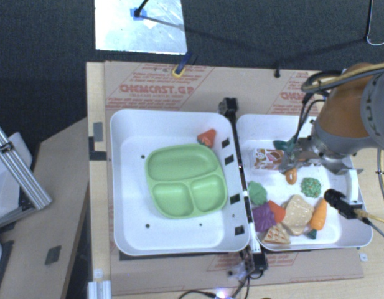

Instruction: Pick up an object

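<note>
Gripper low over the right bin by the small orange piece — grip state can't tell — green tray in the left bin.

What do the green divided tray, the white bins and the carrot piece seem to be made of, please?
The green divided tray looks like moulded matte plastic: smooth, uniform colour, rounded compartment edges. The white bins seem thin glossy plastic, with soft reflections and rounded corners. The carrot piece is probably plastic or rubber toy food, given its flat, saturated orange; the view is too small to be sure.
</note>
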Controlling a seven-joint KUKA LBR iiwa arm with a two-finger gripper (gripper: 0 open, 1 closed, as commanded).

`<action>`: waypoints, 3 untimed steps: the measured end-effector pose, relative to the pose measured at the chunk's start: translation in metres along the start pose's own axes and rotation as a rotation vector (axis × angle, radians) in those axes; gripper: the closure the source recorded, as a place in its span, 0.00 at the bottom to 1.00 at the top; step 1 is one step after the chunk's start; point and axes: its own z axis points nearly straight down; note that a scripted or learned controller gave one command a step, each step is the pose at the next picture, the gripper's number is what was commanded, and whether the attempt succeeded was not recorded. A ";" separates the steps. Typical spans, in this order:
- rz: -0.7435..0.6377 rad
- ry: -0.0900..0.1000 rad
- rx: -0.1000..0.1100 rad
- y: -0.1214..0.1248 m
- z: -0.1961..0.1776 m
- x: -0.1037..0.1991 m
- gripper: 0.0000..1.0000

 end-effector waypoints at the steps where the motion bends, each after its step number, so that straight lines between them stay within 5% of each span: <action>1: -0.001 0.000 -0.002 -0.002 -0.063 0.003 1.00; 2: 0.000 0.000 0.002 -0.001 -0.074 0.003 1.00; 3: -0.006 0.003 0.002 0.003 -0.083 0.063 1.00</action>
